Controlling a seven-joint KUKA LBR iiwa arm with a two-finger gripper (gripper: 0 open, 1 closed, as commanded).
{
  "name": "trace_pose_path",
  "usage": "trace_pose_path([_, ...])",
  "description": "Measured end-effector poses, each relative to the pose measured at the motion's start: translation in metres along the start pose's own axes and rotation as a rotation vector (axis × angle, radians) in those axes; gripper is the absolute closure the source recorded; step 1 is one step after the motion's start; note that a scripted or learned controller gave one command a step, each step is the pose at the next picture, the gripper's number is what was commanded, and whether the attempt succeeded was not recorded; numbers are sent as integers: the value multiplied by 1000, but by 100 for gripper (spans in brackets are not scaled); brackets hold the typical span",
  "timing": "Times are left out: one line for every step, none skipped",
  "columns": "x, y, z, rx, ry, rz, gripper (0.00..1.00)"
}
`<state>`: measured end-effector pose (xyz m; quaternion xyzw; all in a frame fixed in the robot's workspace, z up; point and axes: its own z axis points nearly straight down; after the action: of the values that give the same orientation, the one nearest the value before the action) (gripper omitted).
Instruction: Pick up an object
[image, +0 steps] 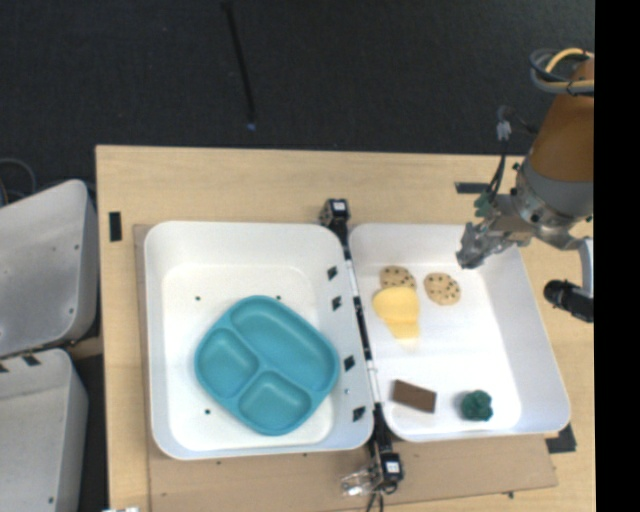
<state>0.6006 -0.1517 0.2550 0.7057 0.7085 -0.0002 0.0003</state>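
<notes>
The right bin (520, 330) holds two brown cookies (397, 277) (441, 288), a pale yellow piece (398, 312), a dark brown block (413, 396) and a small green lump (477, 405). My gripper (473, 248) hangs over the bin's far right part, up and to the right of the second cookie. Nothing shows between its fingers. The grey arm with its orange band (560, 140) comes in from the upper right.
In the left bin (160, 300) lies a blue divided tray (265, 364). A black clip (335, 211) sits at the far end of the wall between the bins, and another fitting (385, 468) at the near end. Grey chairs (40, 270) stand left of the bench.
</notes>
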Motion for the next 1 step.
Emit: trace_pose_path([46, -15, -7, -1, 1, -2, 100])
